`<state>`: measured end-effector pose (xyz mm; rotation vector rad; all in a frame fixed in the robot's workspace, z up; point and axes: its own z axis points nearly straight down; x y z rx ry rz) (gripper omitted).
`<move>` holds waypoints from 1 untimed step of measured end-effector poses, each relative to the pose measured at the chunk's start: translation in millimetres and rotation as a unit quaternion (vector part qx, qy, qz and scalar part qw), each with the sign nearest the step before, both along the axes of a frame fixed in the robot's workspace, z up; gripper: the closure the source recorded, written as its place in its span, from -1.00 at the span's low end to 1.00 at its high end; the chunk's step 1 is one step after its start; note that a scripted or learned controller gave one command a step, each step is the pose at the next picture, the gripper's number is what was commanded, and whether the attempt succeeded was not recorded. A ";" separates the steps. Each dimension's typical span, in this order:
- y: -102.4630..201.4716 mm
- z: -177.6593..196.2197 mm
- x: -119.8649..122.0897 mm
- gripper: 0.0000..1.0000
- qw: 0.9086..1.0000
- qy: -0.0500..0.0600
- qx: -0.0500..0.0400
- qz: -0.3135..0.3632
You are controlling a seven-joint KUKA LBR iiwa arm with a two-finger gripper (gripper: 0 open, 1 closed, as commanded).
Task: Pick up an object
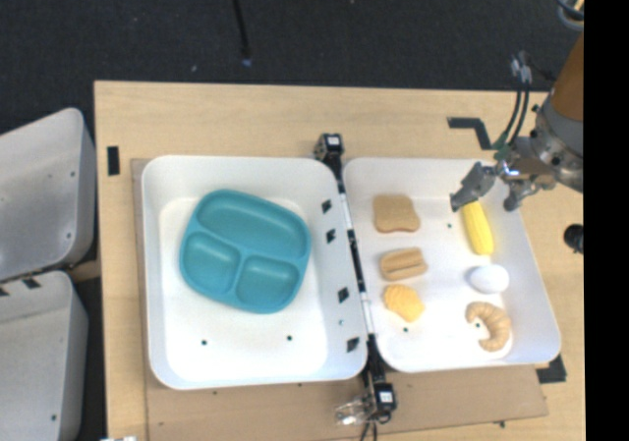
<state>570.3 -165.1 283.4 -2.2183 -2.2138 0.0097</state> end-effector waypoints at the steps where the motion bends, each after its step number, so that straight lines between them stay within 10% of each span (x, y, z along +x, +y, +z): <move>1: 0.2 6.3 1.8 -1.00 1.000 -0.005 -0.001 0.001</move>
